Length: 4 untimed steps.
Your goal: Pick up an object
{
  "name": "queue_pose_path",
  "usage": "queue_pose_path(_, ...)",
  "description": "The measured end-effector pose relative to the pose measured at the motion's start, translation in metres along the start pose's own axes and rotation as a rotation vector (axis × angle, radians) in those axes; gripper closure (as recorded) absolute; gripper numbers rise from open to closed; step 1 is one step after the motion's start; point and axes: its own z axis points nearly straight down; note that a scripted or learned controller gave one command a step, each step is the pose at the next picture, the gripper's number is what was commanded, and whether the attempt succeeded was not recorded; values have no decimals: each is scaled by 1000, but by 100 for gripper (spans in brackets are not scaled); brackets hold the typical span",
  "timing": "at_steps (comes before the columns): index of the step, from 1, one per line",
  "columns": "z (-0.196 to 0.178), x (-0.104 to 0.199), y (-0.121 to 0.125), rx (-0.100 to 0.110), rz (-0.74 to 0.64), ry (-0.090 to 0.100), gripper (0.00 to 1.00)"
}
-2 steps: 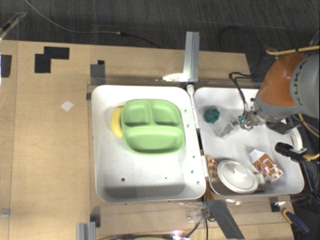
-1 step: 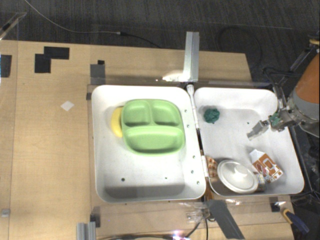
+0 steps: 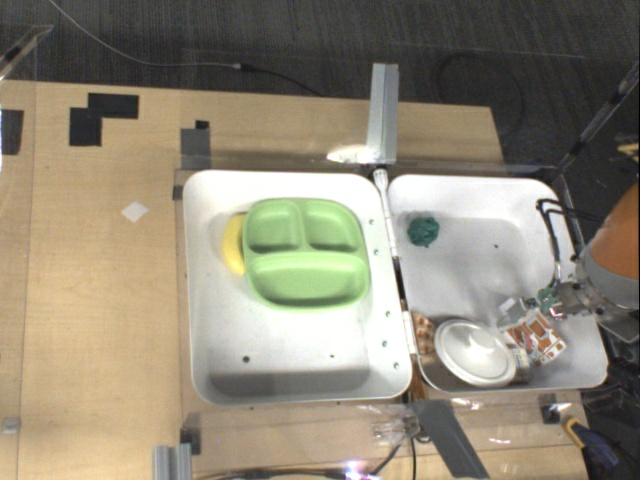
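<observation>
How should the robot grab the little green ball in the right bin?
Probably straight from above, pinching the green ball across its middle. It looks small, rounded and a bit lumpy, so no side is better than another. It sits alone on the floor of the right bin, near the divider, so the fingers have room on either side. The pincer is across the bin, by a metal bowl.

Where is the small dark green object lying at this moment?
The small dark green object lies in the right bin, near its upper left corner, close to the divider between the bins and well apart from the silver bowl.
</observation>
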Motion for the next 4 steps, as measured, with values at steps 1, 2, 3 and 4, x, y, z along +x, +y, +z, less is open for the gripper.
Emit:
queue_pose_path(1, -10, 0, 1, -2, -2, 0, 100)
queue_pose_path(2, -110, 19, 3, -3, -31, -2, 100)
queue_pose_path(3, -116, -5, 10, -3, 71, -2, 100)
queue_pose_path(4, -123, 21, 6, 0, 185, 0, 100)
